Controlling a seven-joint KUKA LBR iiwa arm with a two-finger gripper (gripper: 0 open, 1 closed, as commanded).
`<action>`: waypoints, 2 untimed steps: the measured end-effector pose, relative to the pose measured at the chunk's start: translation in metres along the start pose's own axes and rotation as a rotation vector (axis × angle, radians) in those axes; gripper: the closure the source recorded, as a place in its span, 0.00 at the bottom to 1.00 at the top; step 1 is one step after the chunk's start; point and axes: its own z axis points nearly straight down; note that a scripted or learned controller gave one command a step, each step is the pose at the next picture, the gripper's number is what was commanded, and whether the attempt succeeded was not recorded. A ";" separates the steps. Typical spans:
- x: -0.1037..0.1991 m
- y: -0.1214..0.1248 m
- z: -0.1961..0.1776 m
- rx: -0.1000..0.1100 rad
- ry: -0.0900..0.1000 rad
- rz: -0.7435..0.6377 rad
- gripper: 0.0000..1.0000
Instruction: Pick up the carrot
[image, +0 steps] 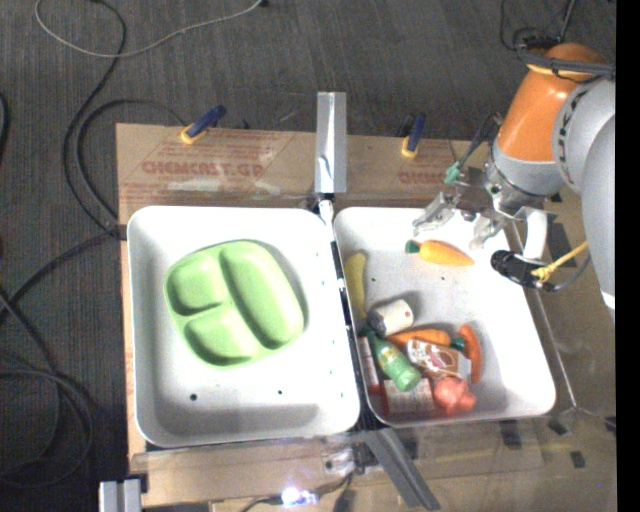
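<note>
A small orange carrot (446, 253) with a green top lies on the floor of the right bin (520, 330), near its back wall. My gripper (456, 229) hangs just above and behind it, open, with one finger (431, 214) to the carrot's left and the other (484, 231) to its right. Nothing is held between them. Two more orange carrot-like pieces, one long (428, 338) and one curved (471, 352), lie in the pile at the front of the same bin.
The pile also holds a yellow piece (354, 279), a white can (393, 316), a green bottle (398, 366), a printed packet (432, 356) and a pink item (454, 397). A green divided plate (235, 300) sits in the left bin (160, 400).
</note>
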 end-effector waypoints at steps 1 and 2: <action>0.004 0.024 -0.026 -0.003 0.000 0.091 0.00; -0.039 0.034 0.090 -0.001 -0.002 0.159 0.00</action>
